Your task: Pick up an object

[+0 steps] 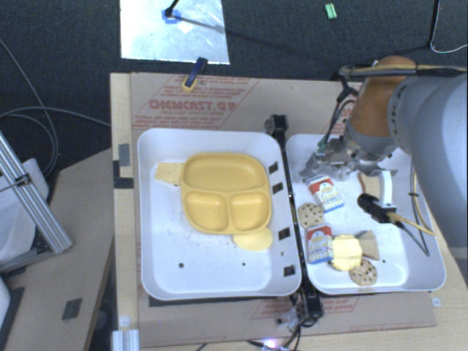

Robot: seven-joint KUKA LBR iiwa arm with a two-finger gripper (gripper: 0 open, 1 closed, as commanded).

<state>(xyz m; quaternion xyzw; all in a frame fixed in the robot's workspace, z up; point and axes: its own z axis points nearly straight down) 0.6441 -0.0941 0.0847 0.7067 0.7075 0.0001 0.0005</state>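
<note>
Two small red-and-white snack packets lie in the right bin point(411, 263), and the upper packet point(327, 194) looks the likeliest pick. It sits just below the gripper point(320, 165), which hangs low over the bin's upper left corner, and whether the gripper is parted or closed cannot be told from this angle. To do the grasp well, I would centre over the packet's narrow width, come straight down and close across the short sides. The packet looks flat and light, so it may slide rather than lift. Just beside it lies a chocolate-chip cookie point(310, 213), near enough to be nudged by a skewed descent. Further down sit the lower packet point(319, 244), touching a yellow block point(346, 252), and a second cookie point(363, 273) — a crowded cluster best avoided. Across the divider, the left bin point(162, 258) holds a yellow divided plate point(225, 192), well apart from this work.
</note>
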